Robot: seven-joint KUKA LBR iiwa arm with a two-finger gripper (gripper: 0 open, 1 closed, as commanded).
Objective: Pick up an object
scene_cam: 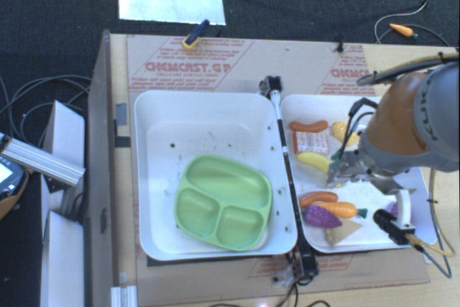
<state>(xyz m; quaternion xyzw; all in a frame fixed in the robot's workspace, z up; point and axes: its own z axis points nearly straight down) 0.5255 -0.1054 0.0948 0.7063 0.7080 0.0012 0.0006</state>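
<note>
From the camera view above the bench, the arm [413, 122] covers much of the right bin [316, 106], so part of that bin's floor and whatever lies under the wrist is hidden. The gripper [336, 172] is a dark, blurred shape low over the bin, just right of the yellow banana [313, 160]; whether it is spread or pressed together, I cannot tell. The arm is cut off at the right edge, its orange band bulging above the grey wrist, which angles down and leftward into the bin.

Counted: 2 white bins side by side. The left bin [165, 118] holds 1 green divided plate [224, 202] with 3 compartments. In the right bin, the toy foods that can be made out are 1 sausage [309, 126] near the back, 1 banana below it, 1 piece of corn [339, 131] partly behind the arm, 1 second sausage [318, 198], 1 carrot [338, 209], 1 purple eggplant [321, 217] and 1 tan wedge [346, 231] at the front. A further purple item [393, 209] at the right is too hidden to identify.
</note>
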